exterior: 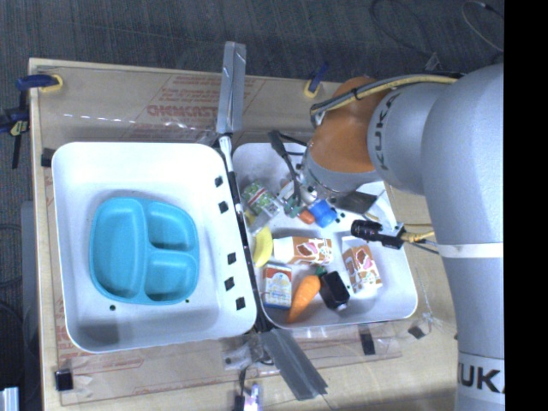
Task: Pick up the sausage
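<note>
The grey arm reached in from 3 o'clock, its orange-banded wrist over the right bin on the table. The gripper hung low at about 11 o'clock in that bin, just beside a green-and-white packet and a small blue item. Whether it was open, closed or holding anything could not be told. A banana lay at 9 o'clock, a carrot at 7 o'clock, with printed cartons between them. Which item in the clutter was the sausage could not be told. The left bin held a blue divided tray.
</note>
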Robot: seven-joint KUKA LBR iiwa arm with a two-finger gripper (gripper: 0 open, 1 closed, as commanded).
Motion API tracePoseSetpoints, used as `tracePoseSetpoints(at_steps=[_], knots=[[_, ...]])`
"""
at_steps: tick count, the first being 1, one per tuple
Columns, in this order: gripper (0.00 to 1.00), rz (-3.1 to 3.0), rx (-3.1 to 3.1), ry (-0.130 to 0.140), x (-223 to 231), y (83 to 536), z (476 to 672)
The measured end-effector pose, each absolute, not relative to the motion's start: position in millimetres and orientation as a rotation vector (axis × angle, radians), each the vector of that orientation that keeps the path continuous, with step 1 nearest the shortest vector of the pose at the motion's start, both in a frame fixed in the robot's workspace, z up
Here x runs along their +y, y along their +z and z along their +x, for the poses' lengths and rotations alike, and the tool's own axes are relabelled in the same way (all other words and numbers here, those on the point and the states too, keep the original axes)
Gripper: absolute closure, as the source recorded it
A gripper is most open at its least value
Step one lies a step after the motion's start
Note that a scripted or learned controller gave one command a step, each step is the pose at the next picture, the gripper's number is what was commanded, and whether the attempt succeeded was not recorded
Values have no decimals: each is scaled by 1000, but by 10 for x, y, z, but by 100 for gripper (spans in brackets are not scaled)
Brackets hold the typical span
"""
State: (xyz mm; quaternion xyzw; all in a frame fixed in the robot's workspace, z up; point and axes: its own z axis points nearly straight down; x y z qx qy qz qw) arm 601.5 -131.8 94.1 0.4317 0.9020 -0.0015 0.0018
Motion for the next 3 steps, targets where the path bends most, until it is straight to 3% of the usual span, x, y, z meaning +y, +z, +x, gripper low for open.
tracePoseSetpoints(at_steps=[1,2,3], knots=[[0,1217,2896,-2,-2005,920,6352],[100,1209,2896,-3,-2004,1037,6364],[100,644,3071,-1,-1569,2211,6101]])
